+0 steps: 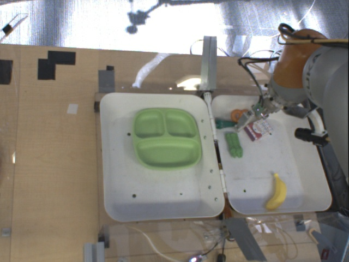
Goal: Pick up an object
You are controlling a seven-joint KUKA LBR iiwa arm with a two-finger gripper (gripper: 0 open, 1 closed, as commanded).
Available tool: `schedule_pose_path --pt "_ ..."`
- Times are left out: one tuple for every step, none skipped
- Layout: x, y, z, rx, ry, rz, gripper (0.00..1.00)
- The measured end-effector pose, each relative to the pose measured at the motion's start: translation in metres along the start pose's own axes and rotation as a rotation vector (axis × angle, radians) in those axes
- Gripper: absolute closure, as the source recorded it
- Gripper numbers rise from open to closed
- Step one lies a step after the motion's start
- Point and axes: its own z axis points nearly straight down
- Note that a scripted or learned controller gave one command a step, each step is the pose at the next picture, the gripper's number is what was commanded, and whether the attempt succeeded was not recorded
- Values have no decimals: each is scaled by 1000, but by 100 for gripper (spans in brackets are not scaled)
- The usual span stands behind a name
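Two white bins sit side by side on the wooden bench, the left bin carrying a green sectioned tray, the right bin holding the loose pieces. And the gripper is low in the right bin's far corner, at a small cluster: an orange piece, a dark green bit and a red-and-white packet. Whether it is open or closed, I cannot tell; nothing is clearly between its tips. A green block lies just beside that cluster, and a banana rests well apart near the front. My read: this is the reach-and-grasp step. To do it well, centre over one item, not the pile, drop straight, close fully before lifting. Crowding looks like the risk; the banana seems the cleaner target.
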Motion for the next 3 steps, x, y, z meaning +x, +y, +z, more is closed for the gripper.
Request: schedule_pose_path --pt "22 12 0 0 -21 66 0" --pt "28 -10 0 -17 -15 -13 0" --pt "27 12 1 9 -6 -121 0"
